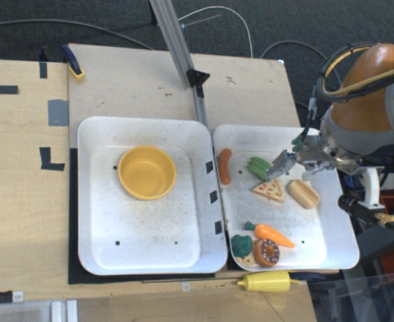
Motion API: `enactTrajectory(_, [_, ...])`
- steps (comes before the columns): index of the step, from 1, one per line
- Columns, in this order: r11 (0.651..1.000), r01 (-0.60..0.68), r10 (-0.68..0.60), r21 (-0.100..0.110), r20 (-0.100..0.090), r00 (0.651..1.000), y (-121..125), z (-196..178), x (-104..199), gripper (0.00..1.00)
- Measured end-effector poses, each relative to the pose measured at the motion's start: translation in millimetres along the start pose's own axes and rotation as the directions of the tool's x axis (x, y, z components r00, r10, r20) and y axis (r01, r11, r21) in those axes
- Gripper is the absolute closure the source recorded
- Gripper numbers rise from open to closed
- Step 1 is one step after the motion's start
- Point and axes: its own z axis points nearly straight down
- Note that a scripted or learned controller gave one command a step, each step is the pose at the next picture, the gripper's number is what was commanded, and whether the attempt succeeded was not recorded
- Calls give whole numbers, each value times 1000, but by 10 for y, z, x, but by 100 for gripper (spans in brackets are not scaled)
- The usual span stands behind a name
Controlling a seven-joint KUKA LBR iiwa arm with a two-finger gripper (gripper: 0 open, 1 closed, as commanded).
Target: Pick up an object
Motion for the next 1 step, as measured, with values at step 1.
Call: enactTrajectory(1, [1000, 0, 0, 0, 0, 1000, 0, -1, -2, 0])
